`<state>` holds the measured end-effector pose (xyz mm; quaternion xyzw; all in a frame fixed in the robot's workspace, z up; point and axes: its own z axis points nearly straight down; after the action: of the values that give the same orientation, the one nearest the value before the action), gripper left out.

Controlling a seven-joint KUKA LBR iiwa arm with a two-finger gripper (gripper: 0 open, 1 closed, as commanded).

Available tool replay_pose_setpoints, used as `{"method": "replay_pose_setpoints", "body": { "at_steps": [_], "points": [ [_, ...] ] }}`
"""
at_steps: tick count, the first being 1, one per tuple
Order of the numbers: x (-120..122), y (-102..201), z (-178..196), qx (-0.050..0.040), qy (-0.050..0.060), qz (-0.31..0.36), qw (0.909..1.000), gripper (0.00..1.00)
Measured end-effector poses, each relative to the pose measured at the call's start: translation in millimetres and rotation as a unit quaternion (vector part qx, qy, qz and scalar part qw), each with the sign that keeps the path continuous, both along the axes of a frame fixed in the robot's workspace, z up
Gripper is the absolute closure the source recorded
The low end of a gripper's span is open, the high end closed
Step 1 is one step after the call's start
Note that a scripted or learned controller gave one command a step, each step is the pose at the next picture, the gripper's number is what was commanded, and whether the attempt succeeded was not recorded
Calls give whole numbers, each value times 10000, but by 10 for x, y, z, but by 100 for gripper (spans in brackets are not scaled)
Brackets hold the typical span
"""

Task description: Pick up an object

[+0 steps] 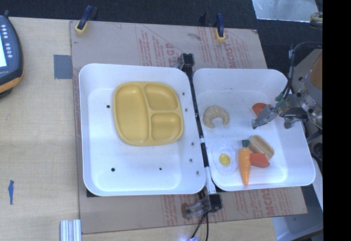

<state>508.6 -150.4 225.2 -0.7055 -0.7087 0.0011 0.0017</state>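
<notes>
We hover the gripper (267, 118) beside the red piece (259, 108) — finger gap unreadable, we cannot tell — and should centre before descending.

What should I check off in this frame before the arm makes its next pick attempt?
1. End effector over the right bin: ok.
2. Anything held between its fingers: cannot tell.
3. Red item right beside the end effector; touching or apart: cannot tell.
4. Croissant lying apart from the other items: ok.
5. Carrot, hot dog and fried egg clustered close together, so a clean single pick is doubtful: not ok.
6. Yellow divided plate lying flat in the left bin: ok.
</notes>
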Motion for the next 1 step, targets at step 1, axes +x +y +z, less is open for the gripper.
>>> {"method": "replay_pose_setpoints", "body": {
  "at_steps": [1],
  "points": [
    [-304, -33, -1236, -4, -7, 5, 10000, 0]
  ]
}}
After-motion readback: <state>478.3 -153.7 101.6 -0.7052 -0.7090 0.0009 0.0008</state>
